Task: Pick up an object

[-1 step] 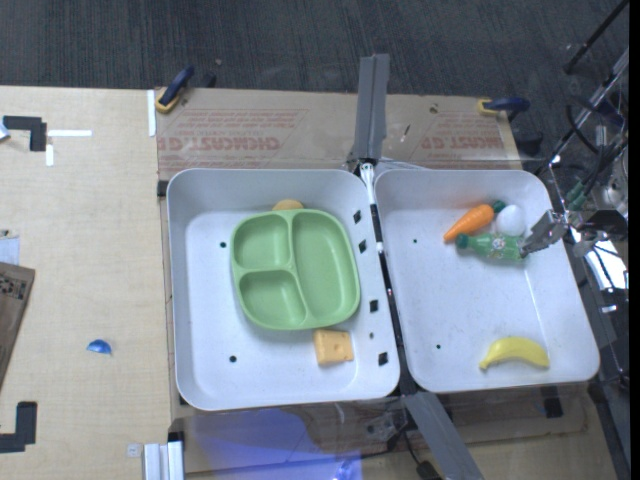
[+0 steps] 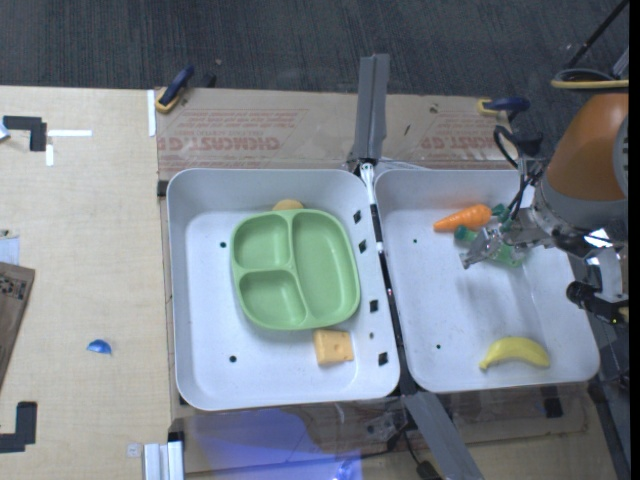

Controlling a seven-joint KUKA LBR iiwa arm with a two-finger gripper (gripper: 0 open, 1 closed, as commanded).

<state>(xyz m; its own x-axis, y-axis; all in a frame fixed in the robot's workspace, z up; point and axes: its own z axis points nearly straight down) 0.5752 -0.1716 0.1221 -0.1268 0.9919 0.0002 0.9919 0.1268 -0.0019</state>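
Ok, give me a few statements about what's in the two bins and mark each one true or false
1. The green divided tray lies in the left bin. True.
2. The banana lies in the left bin beside the tray. False: it lies in the right bin, near its front edge.
3. The carrot is in the right bin, close to the gripper. True.
4. The cheese wedge sits inside one of the tray's compartments. False: it rests on the bin floor just in front of the tray.
5. The tray has three compartments. True.
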